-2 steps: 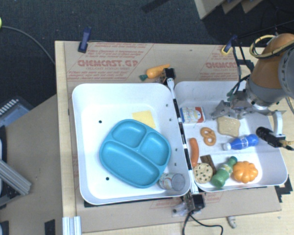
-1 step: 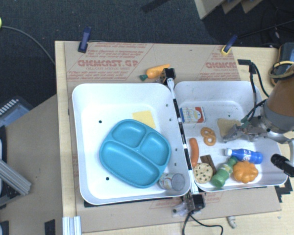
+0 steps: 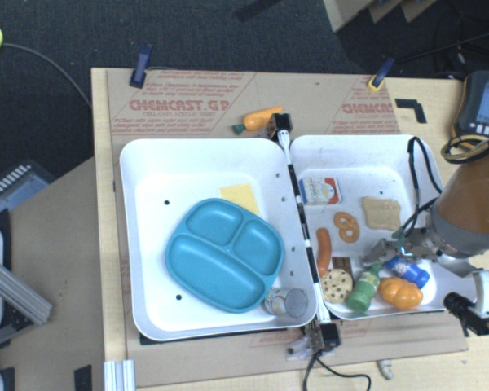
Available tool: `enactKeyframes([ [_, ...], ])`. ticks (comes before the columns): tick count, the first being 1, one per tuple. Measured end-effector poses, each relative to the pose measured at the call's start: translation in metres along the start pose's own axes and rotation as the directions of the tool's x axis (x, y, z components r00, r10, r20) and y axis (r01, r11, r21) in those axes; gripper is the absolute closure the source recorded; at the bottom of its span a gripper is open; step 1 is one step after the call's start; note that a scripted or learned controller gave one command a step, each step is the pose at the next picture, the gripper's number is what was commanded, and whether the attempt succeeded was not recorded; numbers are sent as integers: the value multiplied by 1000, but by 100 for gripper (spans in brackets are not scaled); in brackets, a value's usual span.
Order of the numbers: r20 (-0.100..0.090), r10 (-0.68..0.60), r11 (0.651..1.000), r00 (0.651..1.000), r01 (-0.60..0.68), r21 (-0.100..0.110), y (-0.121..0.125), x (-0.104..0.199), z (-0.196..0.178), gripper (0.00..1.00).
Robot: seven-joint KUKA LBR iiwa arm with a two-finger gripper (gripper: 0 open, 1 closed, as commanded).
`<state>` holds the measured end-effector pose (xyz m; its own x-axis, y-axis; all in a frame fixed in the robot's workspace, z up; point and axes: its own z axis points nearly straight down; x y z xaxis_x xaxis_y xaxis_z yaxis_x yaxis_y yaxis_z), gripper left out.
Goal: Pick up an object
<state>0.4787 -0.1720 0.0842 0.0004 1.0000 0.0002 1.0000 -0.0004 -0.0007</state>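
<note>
While your gripper (image 3: 389, 251) hung low in the right bin (image 3: 354, 155), among crowded toy food, its finger state couldn't be read. The orange fruit (image 3: 401, 293) and green bottle (image 3: 362, 292) lay nearby; you needed one clear target.

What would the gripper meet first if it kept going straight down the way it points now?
Likely the blue object beside the orange one in the right bin. The gripper hangs just above them, though depth is hard to judge.
</note>
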Motion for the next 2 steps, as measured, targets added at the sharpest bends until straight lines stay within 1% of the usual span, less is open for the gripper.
enactKeyframes([
  [1, 2, 1, 1000, 1000, -1, -2, 0, 0, -10, 100],
  [2, 0, -2, 1000, 1000, 2, -1, 1, 72, -92, 100],
])
